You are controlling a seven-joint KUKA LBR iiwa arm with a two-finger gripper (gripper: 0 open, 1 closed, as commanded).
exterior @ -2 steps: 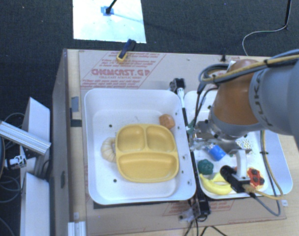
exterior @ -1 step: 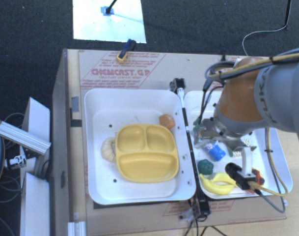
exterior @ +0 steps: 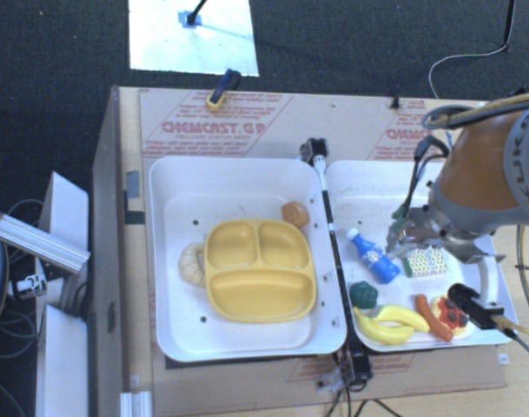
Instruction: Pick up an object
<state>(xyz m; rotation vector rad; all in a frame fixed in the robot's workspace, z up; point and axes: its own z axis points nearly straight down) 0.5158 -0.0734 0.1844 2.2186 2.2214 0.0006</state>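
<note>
My gripper [exterior: 401, 234] hangs low over the right bin [exterior: 368, 185], just right of a blue bottle [exterior: 373, 258] that lies on its side. A white gridded block [exterior: 427, 261] lies right below the gripper. Along the bin's front are a green broccoli piece [exterior: 363, 294], a yellow banana [exterior: 391, 324], a red sausage [exterior: 428, 317] and a pizza slice [exterior: 450, 313]. I see nothing between the gripper and the bin floor that it holds.
The left bin [exterior: 173, 207] holds a yellow divided plate [exterior: 260, 269], a tan shell-like piece [exterior: 191, 263] at its left edge and a brown roll [exterior: 294, 214] at its far right corner. A black divider rail [exterior: 332, 233] runs between the bins.
</note>
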